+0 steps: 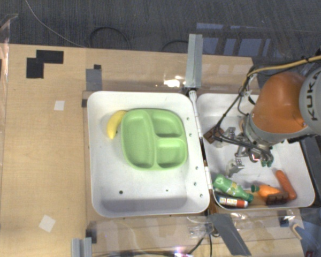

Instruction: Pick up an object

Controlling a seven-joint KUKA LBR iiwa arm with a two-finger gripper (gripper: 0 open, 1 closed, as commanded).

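My gripper hangs over the middle of the right bin, under the orange wrist band. It stands open, with only white bin floor between its fingers. Just below it, along the bin's front wall, lie a green bottle, an orange carrot, a red sausage, a dark brown piece and a small red-and-white tube. The gripper is above these objects and touches none of them.
The left bin holds a green divided plate with a yellow banana at its left edge. A metal divider separates the bins. Cables run from the arm across the right bin's back half.
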